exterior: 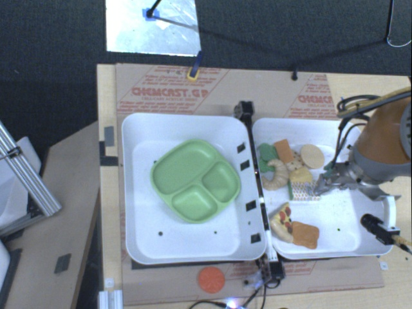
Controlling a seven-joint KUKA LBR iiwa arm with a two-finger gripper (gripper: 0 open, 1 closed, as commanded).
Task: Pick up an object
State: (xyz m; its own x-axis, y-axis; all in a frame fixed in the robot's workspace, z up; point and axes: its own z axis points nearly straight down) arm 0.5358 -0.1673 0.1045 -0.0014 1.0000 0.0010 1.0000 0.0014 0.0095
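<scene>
The right bin (341, 227) holds several toy foods. A green piece (266, 152), an orange block (282, 150), a beige croissant (275, 174) and a round beige disc (313, 155) lie in its far left part. A yellow wedge (300, 185) sits just below them. A pizza slice (281, 220) and a brown toast piece (305, 235) lie near the front left corner. My gripper (320, 187) is low in the right bin, right beside the yellow wedge's right edge. The arm's orange band (385, 134) rises behind it.
The left bin (138, 172) holds a green divided plate (196, 180). A black divider strip (254, 172) runs between the bins. An orange disc (211, 278) lies on the bench in front of them. A black arm part (380, 227) overhangs the right bin's front right corner.
</scene>
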